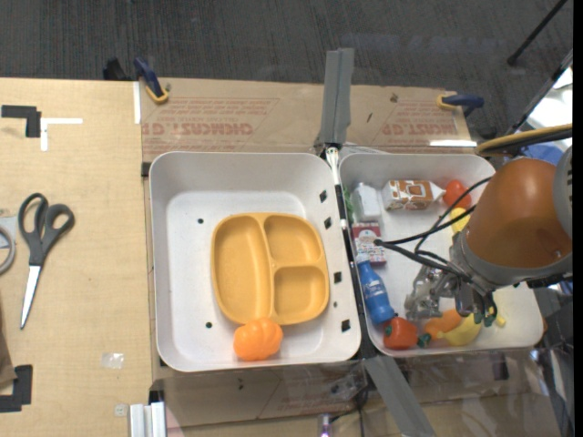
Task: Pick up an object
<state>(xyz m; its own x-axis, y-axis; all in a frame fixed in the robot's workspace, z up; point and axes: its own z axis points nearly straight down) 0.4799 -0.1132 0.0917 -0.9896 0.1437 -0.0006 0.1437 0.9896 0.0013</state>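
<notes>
My two-finger metal gripper sits low in the right white plastic bin; I cannot tell whether it grips anything. Just below it lie an orange carrot-shaped toy and a yellow banana-shaped toy. A red pepper-shaped toy and a blue plastic bottle sit to its left.

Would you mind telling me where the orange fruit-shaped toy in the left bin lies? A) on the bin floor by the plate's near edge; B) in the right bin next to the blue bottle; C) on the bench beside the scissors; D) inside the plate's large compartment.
A: the orange toy rests on the left bin floor, against the near edge of the yellow divided plate.
</notes>
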